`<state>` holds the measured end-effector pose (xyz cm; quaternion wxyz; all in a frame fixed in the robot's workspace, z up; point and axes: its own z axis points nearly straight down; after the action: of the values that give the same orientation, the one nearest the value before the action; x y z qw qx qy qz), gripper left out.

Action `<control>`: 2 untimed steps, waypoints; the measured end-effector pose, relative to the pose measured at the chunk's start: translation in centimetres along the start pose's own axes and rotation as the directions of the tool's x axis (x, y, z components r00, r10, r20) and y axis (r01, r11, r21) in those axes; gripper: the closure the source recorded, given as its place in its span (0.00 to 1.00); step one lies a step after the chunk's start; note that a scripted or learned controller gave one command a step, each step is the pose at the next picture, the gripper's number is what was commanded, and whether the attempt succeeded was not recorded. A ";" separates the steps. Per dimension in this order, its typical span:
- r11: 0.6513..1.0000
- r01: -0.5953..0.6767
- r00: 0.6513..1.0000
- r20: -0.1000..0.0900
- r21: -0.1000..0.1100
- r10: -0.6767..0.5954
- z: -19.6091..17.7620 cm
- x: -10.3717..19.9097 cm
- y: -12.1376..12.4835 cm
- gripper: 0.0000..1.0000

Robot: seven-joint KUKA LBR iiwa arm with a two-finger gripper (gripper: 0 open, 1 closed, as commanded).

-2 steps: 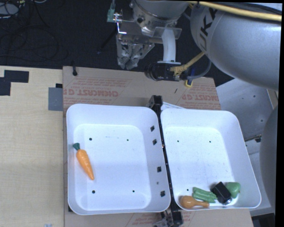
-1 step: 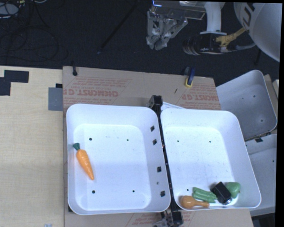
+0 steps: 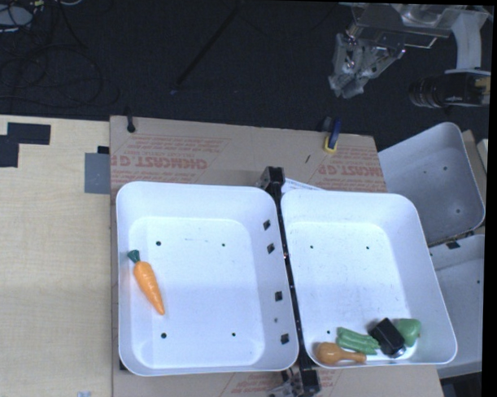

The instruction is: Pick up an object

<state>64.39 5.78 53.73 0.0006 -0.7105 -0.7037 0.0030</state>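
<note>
Down in the near right corner of the right white bin [image 3: 429,265] lie a small black block [image 3: 387,335], green plastic veggies [image 3: 357,340] and a tan plastic pear [image 3: 337,354] — nothing picked yet — while the grey gripper [image 3: 355,71] hangs high beyond the bins, holding nothing, and must come down.

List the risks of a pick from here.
1. In the right bin, the black block, green pods and orange gourd-shaped toy crowd one corner, so a grab may catch two or slip.
2. The carrot lies beside the left bin's wall, which a finger might hit.
</note>
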 end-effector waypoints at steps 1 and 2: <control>1.000 0.019 1.000 -0.005 -0.002 -0.019 0.0 11.2 -0.2 1.00; 1.000 0.007 1.000 0.001 0.008 -0.007 8.5 8.2 -0.1 1.00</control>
<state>64.33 13.93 45.25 0.0031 -0.7079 -0.7063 0.0060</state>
